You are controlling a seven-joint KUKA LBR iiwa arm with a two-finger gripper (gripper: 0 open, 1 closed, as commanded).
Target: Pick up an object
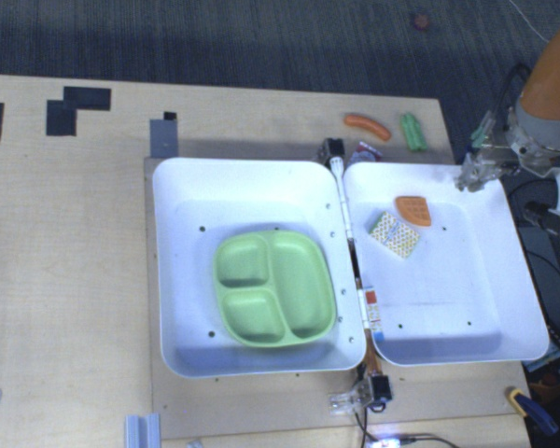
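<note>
Green tray [275, 287] fills left bin [177, 213]; perhaps crackers right.

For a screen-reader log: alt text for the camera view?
The end effector hovers at the right white bin's far corner; inside lie an orange wedge-shaped piece and a patterned square packet. The left white bin holds a green divided plastic tray.

Slanted overhead view onto both bins [261, 180]

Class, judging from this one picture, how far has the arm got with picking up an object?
Nothing looks picked up yet. The gripper sits at the right bin's upper right corner, apart from the orange piece and patterned packet lying there. The green divided plate rests in the left bin. Reaching, grasping and lifting all remain.
</note>
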